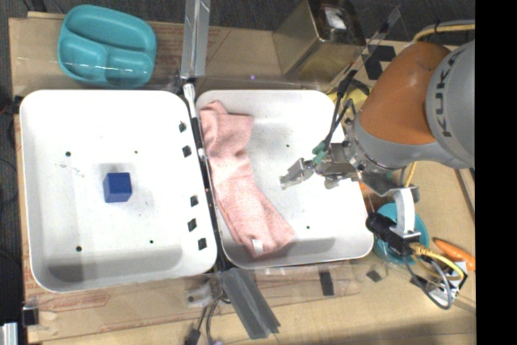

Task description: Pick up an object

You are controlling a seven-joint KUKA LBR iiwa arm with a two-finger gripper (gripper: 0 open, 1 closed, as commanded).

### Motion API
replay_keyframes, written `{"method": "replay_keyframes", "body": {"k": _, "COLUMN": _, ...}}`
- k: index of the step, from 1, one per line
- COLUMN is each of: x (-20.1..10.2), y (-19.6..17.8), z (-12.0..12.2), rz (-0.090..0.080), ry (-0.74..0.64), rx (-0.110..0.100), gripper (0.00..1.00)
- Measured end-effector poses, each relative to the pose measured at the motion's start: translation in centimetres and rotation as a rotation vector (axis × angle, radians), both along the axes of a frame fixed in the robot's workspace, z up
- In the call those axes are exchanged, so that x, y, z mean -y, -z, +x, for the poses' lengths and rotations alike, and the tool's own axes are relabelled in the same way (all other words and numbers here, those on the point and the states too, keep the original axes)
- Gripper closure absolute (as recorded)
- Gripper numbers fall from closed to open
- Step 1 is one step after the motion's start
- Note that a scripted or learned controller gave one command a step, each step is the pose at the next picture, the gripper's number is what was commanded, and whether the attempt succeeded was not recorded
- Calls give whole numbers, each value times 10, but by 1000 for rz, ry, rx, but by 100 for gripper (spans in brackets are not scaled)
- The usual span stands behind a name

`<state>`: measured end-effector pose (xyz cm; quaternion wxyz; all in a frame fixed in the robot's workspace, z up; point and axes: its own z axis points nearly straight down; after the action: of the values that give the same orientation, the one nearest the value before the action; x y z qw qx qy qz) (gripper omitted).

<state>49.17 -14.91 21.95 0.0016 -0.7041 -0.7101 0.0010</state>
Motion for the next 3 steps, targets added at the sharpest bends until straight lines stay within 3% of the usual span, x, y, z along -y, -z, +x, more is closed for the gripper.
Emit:
{"method": "replay_keyframes", "body": {"k": 1, "x": -18, "y": 72, "z": 85, "rz": 0, "ry": -181, "rx": 0, "gripper": 0}}
{"method": "replay_keyframes", "body": {"k": 2, "x": -34, "y": 128, "z": 59, "rz": 0, "ry": -198, "rx": 2, "gripper": 0}}
{"method": "replay_keyframes", "body": {"k": 3, "x": -48, "y": 128, "z": 54, "rz": 0, "ry": -215, "rx": 1, "gripper": 0}}
